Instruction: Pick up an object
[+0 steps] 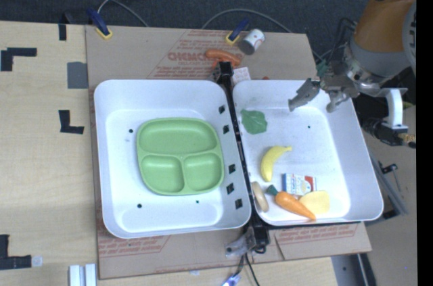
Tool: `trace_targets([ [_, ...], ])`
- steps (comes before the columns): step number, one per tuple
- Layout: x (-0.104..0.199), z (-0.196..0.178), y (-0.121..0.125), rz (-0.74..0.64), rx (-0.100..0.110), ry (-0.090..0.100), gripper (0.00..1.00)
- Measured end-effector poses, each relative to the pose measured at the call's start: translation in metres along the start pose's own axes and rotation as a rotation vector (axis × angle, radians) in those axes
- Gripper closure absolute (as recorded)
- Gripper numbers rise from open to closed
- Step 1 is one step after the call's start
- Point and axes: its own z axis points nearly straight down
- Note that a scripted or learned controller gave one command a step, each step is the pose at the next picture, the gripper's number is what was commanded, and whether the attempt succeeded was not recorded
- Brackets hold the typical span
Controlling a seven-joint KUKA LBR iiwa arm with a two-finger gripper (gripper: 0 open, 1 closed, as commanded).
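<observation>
While the gripper (316,98) hangs above the far right corner of the right bin (352,143), its two fingers spread apart with nothing between them, the pick looks to be at the approach stage: no object has been grasped yet.

In the camera view, the candidates all lie in the right bin. A green leaf-like piece (254,121) sits near the bin's left wall, closest to the gripper. A banana (272,160) lies nearer the middle. Along the near edge a cluster crowds together: a small carton (298,182), a carrot (293,205), a yellow wedge (315,201) touching the carrot, and a pale oblong piece (260,197) by the left wall.

The next move, I judge, calls for the arm to travel over one object and descend with the fingers straddling it. The banana, lying apart from the rest, seems the easiest target; the clustered items risk a fouled grasp.

The left bin (115,109) holds a green divided plate (180,155), its three compartments bare.
</observation>
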Motion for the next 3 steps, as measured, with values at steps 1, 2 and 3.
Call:
trace_targets([
  [1, 0.035, 0.121, 0.003, 0.000, 0.004, 0.001, 0.00],
  [2, 0.030, 0.169, -0.048, 0.001, -0.001, 0.000, 0.00],
  [3, 0.029, 0.159, -0.047, 0.001, -0.005, -0.002, 1.00],
])
